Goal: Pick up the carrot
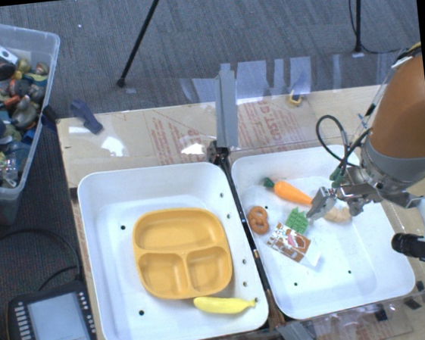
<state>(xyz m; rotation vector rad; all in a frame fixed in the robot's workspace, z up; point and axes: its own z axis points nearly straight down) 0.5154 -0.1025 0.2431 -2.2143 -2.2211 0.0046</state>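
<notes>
Carrot (289, 192) lies between pretzel (258, 219) and end effector (322, 205).

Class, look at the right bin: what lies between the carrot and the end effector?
In the camera view, just bare white bin floor separates the carrot from the end effector, which hangs to its lower right. The green packet sits just below that gap.

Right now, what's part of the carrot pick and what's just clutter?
Job:
carrot, in the right bin
gripper, low beside the carrot

Clutter:
pretzel
green packet
snack packet
yellow tray
banana
</notes>
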